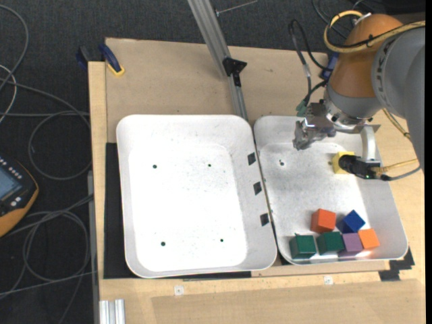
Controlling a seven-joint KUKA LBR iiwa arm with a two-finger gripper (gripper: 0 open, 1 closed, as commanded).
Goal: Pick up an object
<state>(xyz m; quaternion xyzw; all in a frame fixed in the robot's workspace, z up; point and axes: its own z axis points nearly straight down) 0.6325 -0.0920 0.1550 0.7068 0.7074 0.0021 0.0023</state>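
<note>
Wooden bench [202,66] carries two white bins on dark carpet. Nearest, in the right bin's [297,181] front corner, blocks cluster touching: green [303,246], dark green [330,241], purple [352,242], orange [368,237], blue [353,221], red-orange [324,219]. Farther back, the gripper [304,138] hovers over the bin's rear, well apart from them; whether its jaws are spread cannot be told.

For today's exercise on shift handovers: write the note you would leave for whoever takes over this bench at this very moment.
Gripper: up over the far end of the right bin, nothing seen between its fingers; whether they are open or shut cannot be told.
Blocks: six, huddled in the right bin's near corner. Orange block, blue block, smaller orange block, purple block, dark green block, green block.
Left bin: no blocks in it.
Done: nothing picked yet.
Left: go down to the blocks, grip one, lift it.
</note>
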